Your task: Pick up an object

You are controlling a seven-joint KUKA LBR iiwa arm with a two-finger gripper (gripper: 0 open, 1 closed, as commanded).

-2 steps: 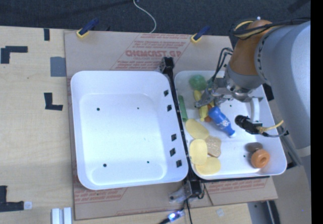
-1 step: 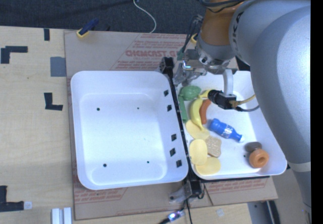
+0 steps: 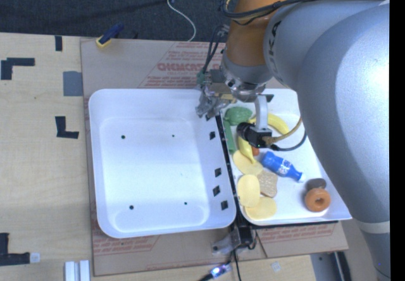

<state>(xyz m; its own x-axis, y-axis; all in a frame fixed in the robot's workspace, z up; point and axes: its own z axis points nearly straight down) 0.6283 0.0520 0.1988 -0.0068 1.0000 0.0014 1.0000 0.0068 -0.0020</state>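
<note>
My gripper (image 3: 211, 107) hangs over the divider between the two bins, near their far edge, under the orange wrist band. Just to its right in the right bin (image 3: 329, 213) lie a green piece (image 3: 238, 114) and a yellow banana (image 3: 277, 124). Further forward are a blue bottle (image 3: 281, 166), several pale yellow pieces (image 3: 248, 190), a tan cracker (image 3: 268, 185) and a brown doughnut (image 3: 317, 199). I see nothing between the fingers.
The left bin (image 3: 101, 147) sits on a cardboard sheet (image 3: 126, 64) over the wooden bench. A blue and yellow item (image 3: 109, 35) lies on the bench at the far left. The big grey arm covers the right side.
</note>
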